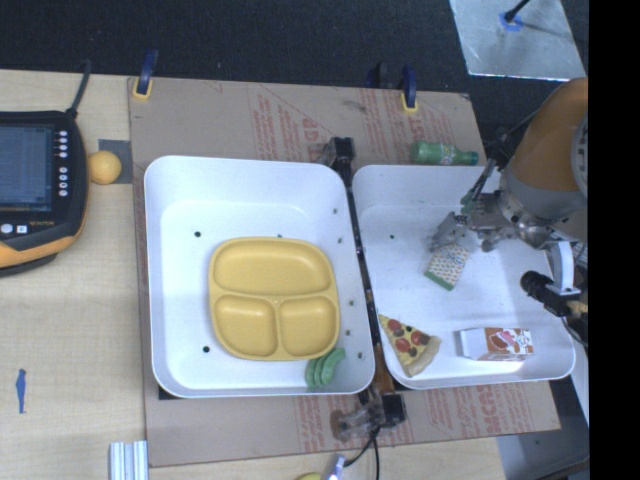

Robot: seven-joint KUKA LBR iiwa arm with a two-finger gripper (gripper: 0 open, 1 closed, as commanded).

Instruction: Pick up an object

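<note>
Camera view: we see gripper (pixel 452 236) over right bin (pixel 400 193), fingers pinching green-white packet (pixel 447 265); pizza slice (pixel 407 342) near.

1 fixed camera, slanting down over 2 bins (pixel 160 268).

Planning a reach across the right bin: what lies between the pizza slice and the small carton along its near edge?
In the camera view, nothing: bare white bin floor separates the pizza slice from the small carton.
</note>
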